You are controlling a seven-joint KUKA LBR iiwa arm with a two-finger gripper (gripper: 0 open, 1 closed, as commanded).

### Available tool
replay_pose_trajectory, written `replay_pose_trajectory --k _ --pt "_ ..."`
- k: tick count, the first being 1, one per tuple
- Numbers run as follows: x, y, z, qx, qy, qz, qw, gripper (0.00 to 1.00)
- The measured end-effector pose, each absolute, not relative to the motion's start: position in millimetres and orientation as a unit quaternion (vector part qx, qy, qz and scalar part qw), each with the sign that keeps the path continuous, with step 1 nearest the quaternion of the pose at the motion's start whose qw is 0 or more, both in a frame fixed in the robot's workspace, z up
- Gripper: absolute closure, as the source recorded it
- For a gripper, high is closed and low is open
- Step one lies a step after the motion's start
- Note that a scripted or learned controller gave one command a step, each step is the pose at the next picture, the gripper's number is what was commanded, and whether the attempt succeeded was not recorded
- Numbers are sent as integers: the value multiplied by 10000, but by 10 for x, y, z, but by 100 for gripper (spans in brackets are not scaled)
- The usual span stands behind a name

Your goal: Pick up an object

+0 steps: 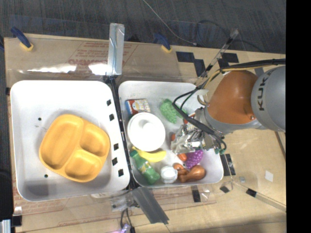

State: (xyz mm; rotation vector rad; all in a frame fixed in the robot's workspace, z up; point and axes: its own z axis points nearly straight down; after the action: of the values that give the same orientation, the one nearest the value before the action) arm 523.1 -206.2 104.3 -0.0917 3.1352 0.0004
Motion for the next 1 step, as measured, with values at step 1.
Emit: replay_pose_trajectory --k 1 --pt "5272 -2119 2819 294 9995 -29 66 100"
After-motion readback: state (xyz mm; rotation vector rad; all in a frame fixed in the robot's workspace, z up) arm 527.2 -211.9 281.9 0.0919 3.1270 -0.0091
